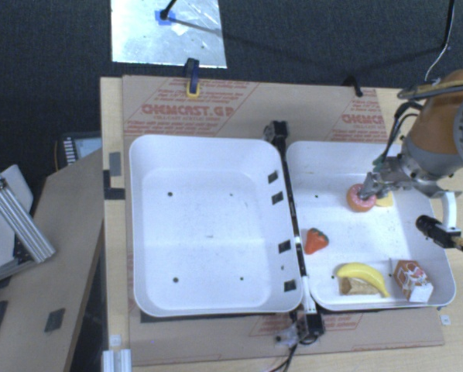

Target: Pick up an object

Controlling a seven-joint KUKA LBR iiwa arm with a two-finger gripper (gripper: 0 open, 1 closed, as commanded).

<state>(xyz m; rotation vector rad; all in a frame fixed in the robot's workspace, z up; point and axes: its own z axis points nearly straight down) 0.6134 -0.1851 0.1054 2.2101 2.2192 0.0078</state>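
Observation:
The right bin (324,161) holds a pink ring-shaped toy (359,199) with a small yellow piece (384,201) beside it. Nearer the divider lies a red strawberry-like toy (316,241). At the front are a yellow banana (362,273) lying over a brown slice (354,286), and a red-and-white packet (412,279). My gripper (373,186) reaches down from the right, right at the pink ring and the yellow piece. Whether anything sits between its tips is hidden by the wrist.
The left bin (208,149) sits beside the right one, with a black clip strip (286,208) along the shared wall. The arm's grey body with its orange band (440,126) hangs over the right bin's far right corner. A silver sheet (168,22) lies beyond the bench.

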